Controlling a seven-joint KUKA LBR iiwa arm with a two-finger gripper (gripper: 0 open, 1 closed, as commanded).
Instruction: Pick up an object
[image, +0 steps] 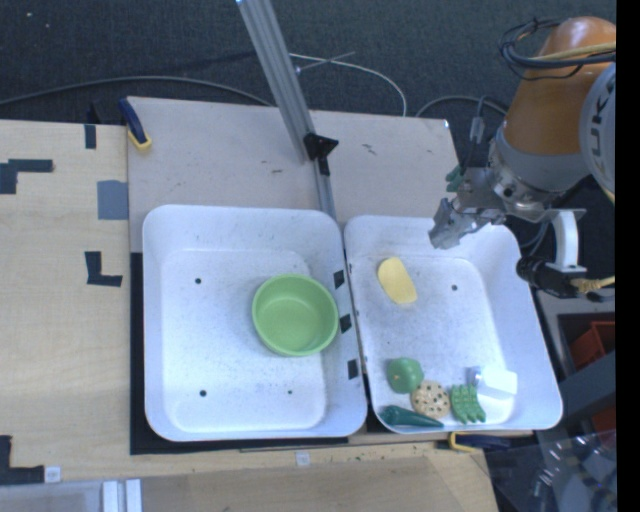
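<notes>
Tool (447, 232) poised above right bin's (520, 330) far rim, grip state impossible to tell. Nearest pickable thing: yellow object (397, 281), lying on bin floor just left and nearer camera, long axis roughly front-to-back.

- We read only part of one marking: large dark letters on the grey arm (600, 100) at the right edge of the view, seemingly "UK", cut off by the frame.
- We find no readable text, number or label on the two bins or on the things lying in them.
- The dark tape pieces on the bench (60, 300) form shapes, not letters we can read.
</notes>
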